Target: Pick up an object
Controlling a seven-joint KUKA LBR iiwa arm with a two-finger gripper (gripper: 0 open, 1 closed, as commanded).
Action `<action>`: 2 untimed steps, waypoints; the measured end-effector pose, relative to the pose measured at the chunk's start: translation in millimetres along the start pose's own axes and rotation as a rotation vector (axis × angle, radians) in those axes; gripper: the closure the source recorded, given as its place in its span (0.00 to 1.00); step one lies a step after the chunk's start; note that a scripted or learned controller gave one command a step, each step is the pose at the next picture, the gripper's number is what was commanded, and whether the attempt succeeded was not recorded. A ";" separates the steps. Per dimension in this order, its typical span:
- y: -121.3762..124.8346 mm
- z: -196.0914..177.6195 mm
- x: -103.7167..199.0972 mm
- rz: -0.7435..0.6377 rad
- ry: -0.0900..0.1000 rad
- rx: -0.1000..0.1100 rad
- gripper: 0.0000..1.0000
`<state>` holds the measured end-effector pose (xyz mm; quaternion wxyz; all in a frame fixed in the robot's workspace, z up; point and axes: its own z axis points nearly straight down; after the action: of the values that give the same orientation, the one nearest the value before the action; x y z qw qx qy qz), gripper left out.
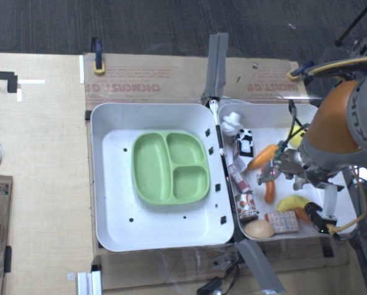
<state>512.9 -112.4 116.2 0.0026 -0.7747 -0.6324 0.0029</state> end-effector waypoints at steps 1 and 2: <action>-17.5 -54.1 -12.7 0.161 0.000 -0.006 0.00; 0.5 25.6 -5.5 -0.019 0.001 -0.004 0.00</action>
<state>512.1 -117.9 90.6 0.0014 -0.7686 -0.6397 0.0014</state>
